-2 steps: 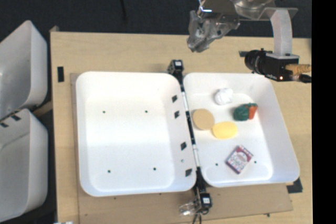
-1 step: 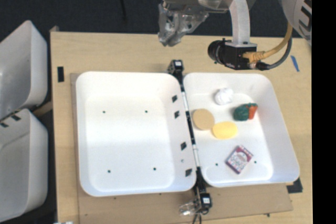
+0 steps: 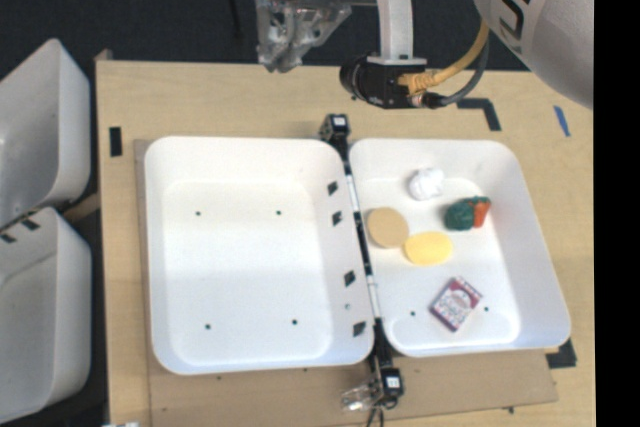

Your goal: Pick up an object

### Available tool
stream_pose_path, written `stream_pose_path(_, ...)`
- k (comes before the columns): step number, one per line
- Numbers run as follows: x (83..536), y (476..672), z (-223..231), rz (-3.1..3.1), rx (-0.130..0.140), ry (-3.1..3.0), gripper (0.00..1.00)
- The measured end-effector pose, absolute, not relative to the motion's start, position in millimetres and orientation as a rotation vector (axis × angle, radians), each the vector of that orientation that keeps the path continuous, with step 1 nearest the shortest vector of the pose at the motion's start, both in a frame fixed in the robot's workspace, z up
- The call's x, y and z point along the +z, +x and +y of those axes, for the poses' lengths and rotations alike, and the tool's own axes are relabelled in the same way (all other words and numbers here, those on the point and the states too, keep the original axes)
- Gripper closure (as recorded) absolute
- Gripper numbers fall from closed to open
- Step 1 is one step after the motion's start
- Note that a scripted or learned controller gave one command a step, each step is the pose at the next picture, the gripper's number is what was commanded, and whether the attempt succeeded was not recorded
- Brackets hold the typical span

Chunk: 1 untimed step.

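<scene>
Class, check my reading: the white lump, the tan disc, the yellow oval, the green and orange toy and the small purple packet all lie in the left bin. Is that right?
Not quite. The camera view shows them in the right bin, not the left: the white lump, tan disc, yellow oval, green and orange toy and purple packet.

Glossy plastic bins (image 3: 240,355); bench (image 3: 200,95) perhaps matt wood

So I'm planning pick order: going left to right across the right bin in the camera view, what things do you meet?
Tan disc → white lump → pink packet → green and orange toy. The yellow disc overlaps several in that order, so I left it out.
</scene>
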<state>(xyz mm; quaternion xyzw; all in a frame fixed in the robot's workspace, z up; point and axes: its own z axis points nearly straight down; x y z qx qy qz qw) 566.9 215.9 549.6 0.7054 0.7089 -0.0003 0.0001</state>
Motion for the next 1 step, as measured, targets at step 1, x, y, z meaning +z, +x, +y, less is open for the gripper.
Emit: stream_pose_path(1, 550.1, 583.6, 221.1, 2.224, -0.001, 2.216, 1.0)
